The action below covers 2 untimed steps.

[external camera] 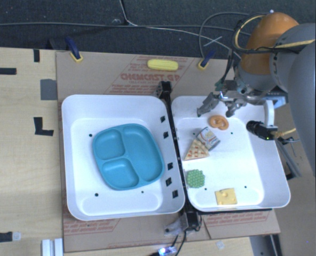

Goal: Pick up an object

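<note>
The donut (218,122), a small orange-brown ring, lay near the back of the right bin (265,188), free of any grip. Directly above it hung the gripper (220,109), its two grey fingers (206,106) spread wide, one on each side of the donut's far edge, with nothing between them. The arm (286,52) came in from the right, its orange band just above the wrist.

Just in front of the donut sat a small tilted packet (207,138), touching a wedge of pizza (196,150) at its near left. Nearer still lay a green knobbly ball (195,178), close to the bin's left wall, and a yellow cheese block (226,197) near the front rim.

The left bin (72,143) held a blue divided plate (127,156), lying flat in the middle. Behind both bins, on the cardboard sheet (115,76), lay a yellow banana-like piece (162,64), well apart from everything else. Two blue-and-yellow clamps (74,52) pinned the sheet's back edge.
</note>
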### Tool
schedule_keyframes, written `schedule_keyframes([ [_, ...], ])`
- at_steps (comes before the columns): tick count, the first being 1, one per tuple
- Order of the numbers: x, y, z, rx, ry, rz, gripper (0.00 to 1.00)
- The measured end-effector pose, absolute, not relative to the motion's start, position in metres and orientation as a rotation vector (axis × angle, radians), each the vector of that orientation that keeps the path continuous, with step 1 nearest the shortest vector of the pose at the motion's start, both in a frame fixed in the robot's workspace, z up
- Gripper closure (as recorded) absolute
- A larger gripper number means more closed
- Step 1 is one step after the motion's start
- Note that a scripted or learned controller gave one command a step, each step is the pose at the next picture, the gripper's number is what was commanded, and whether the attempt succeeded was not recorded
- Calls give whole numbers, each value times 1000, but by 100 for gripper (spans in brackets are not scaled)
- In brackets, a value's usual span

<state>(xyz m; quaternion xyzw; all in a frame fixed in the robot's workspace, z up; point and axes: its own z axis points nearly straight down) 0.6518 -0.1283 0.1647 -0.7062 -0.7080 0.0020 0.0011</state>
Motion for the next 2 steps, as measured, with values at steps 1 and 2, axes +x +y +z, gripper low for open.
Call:
schedule_keyframes([
  [1, 657, -120, 114, -2217, -2223, 6, 0],
  [2, 659, -121, 87, -2223, -2229, 2, 0],
])
